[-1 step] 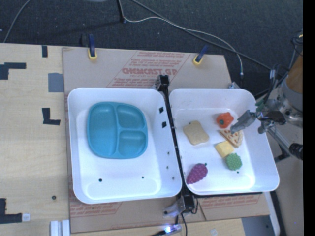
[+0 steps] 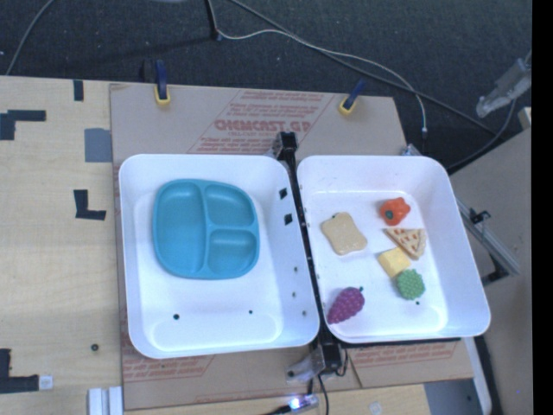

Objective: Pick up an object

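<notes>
Nearest the camera, the pale wooden table (image 2: 52, 309) bears black tape marks, and a brown cardboard sheet with red print (image 2: 259, 119) lies on it under both bins. A dark clip (image 2: 318, 363) sits at the near edge where the bins meet. The shallow white left bin (image 2: 207, 335) holds a blue plastic plate with three compartments (image 2: 206, 229), lying flat toward its far left part. The shallow white right bin (image 2: 467, 309) touches it along a dark seam and holds the toy foods. A purple grape cluster (image 2: 346, 303) is closest, near the seam. A green bumpy piece (image 2: 410, 284) lies to its right, touching a yellow cheese wedge (image 2: 393, 262). Just beyond them lies a triangular pizza slice (image 2: 406, 240). A tan bread slice (image 2: 344, 233) lies left of it and apart, and a red-orange vegetable with a green top (image 2: 394, 210) is farthest. Two yellow-and-blue clamps (image 2: 161, 85) grip the cardboard's far edge. Thin cables (image 2: 346, 57) trail over the dark carpeted floor (image 2: 363, 15) beyond the table. A pale grey shape at the right edge seems to be the pincer (image 2: 505, 89), well apart from the food; whether it is wide or narrow I cannot tell.
</notes>
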### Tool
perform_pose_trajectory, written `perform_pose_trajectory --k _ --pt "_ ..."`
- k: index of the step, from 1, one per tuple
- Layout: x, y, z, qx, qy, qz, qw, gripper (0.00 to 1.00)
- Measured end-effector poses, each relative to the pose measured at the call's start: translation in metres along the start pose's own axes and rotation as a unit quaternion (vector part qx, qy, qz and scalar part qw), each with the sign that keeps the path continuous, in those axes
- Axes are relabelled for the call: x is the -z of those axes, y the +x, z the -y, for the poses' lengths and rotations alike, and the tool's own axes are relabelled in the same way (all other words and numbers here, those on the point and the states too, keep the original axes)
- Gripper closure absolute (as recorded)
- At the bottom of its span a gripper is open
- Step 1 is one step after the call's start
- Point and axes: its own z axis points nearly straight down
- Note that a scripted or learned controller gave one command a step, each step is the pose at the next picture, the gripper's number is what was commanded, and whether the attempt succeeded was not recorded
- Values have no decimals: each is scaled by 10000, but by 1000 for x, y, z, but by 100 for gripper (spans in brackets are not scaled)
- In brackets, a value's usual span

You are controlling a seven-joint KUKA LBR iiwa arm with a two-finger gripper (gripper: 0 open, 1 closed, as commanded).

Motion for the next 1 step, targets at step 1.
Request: perform_pose_trajectory --k 1 --pt "44 55 -78 22 61 -37 10000 0"
